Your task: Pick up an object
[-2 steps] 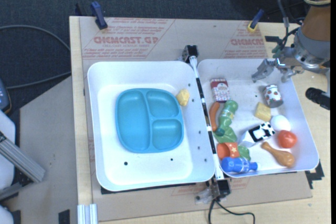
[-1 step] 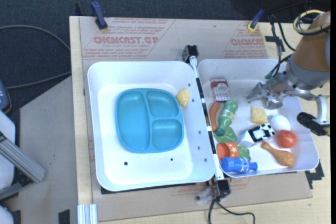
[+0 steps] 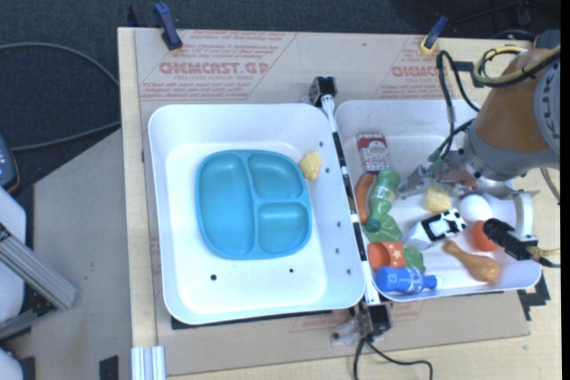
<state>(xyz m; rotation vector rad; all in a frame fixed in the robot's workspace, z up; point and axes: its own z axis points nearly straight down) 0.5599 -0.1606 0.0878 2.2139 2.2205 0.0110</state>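
Table (image 3: 267, 71) – brown board carrying two white bins side by side.

Left bin (image 3: 178, 280): blue divided plate (image 3: 254, 202) at centre, small yellow lump (image 3: 310, 165) at the plate's 2 o'clock. Plenty of bare floor around them.

Right bin (image 3: 392, 116): crowded. Arm (image 3: 512, 120) reaches in from 3 o'clock; claw (image 3: 436, 182) is low among the toys near bin centre – spread of the claw cannot be told, nothing seen held.

Candidates to pick: red-and-white packet (image 3: 372, 152) at 11 o'clock, green bottle (image 3: 381, 198) beside an orange carrot (image 3: 363, 191), white ball (image 3: 475, 207), tan drumstick (image 3: 474, 261) and blue toy (image 3: 403, 280) toward 5–6 o'clock.

Risk, as I judge it: pieces lie touching, so a closing grip could catch two or squirt one aside; round shapes likely roll.

Open room: only the right bin's 12 o'clock strip. The near wall sits close to the lower toys.
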